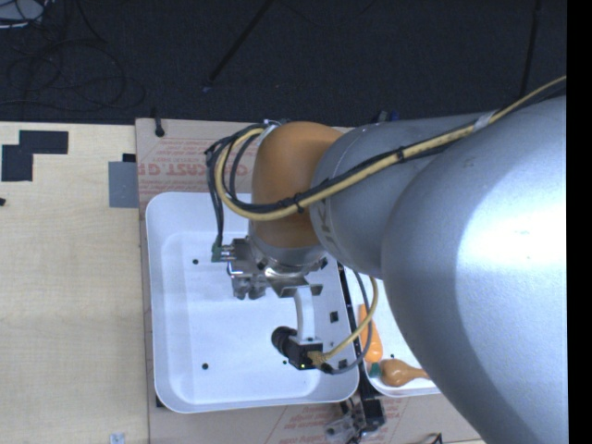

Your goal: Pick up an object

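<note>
From where I stand the arm (pixel 462 229) leans low over the left bin (pixel 166 340), its gripper (pixel 248 288) just above the white floor (apart or together, I cannot tell), apparently searching there, though the orange gourd-shaped object (pixel 404 372) lies aside in the right bin (pixel 400 389).
</note>
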Tool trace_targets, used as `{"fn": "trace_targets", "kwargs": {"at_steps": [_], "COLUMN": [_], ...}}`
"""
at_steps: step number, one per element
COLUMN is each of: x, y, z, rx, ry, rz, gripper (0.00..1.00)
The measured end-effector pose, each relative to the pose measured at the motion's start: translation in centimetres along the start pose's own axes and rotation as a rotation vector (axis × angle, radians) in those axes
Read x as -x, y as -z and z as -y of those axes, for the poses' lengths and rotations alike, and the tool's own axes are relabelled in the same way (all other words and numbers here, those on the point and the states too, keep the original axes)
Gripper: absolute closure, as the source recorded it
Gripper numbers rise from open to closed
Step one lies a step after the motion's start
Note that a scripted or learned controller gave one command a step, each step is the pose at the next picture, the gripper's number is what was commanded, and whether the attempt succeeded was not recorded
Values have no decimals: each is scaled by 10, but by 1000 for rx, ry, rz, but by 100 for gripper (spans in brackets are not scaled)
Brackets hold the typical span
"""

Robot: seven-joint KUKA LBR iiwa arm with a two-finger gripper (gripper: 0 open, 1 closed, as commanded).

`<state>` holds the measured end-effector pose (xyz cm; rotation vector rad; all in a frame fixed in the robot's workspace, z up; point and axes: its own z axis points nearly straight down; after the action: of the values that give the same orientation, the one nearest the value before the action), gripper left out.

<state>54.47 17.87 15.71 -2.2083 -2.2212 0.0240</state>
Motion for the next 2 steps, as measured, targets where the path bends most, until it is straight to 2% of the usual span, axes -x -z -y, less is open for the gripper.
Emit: {"fn": "trace_targets", "kwargs": {"at_steps": [1, 2], "x": [-68, 12], "y": [100, 115], "z": [5, 54], "rx": [21, 10], "ry": [1, -11], "rz": [-8, -2], "gripper": [100, 100]}}
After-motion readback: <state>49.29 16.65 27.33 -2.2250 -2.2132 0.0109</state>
